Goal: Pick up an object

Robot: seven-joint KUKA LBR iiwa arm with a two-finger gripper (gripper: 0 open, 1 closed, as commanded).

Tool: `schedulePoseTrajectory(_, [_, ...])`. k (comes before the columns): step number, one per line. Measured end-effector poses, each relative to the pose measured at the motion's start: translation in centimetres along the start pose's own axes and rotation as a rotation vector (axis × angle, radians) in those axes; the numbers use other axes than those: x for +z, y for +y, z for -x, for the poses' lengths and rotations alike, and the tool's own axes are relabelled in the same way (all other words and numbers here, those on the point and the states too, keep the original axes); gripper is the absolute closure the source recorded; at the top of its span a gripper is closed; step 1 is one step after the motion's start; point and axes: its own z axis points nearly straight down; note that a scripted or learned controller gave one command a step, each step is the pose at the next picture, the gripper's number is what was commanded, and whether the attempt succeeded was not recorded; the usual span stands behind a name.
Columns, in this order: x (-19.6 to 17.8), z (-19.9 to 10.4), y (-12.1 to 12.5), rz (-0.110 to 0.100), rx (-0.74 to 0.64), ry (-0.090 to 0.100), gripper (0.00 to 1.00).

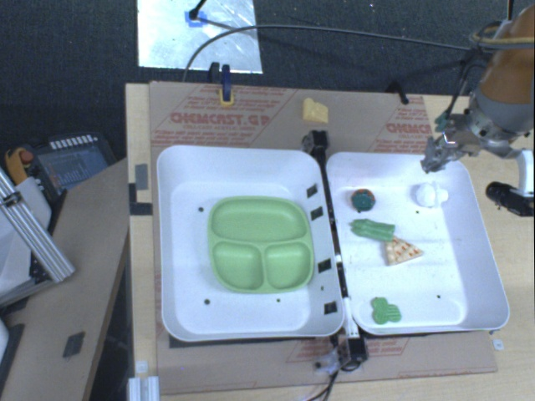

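Objects wait in the right bin, gripper poised at its upper right corner

Objects for picking sit scattered in the right-hand white bin [476,249]: a small white ball [427,195] near the upper right, a round dark teal-and-red piece [363,199] to its left, a green cucumber-like piece [371,229] below that, a pizza-slice toy [401,251] touching its lower right end, and a green leafy lump [385,311] low in the bin. What the teal piece really is, hard to make out at this size.

Over in the left bin [180,224], a pale green divided tray [257,244] lies flat, three compartments. Both bins rest on a cardboard sheet [251,115] printed in red, on a pale bench. A small yellow block [315,110] sits on the cardboard above the bins. Dark carpet fills the top of the frame, with a shiny foil sheet [198,22] at upper left and a cable [334,32] curving across.

And the arm [506,82] comes in at upper right, partly cut off by the frame edge. Its gripper [436,159] hangs just above the white ball, over the bin's upper right corner. The fingers are too small and blurred; whether they are apart or together, I cannot tell. Nothing is seen between them.
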Motion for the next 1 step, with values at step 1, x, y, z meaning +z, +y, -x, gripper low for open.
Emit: schedulePoseTrajectory(1, [0.77, -5.55, -1.4, -0.005, -0.004, 0.003, 1.0])
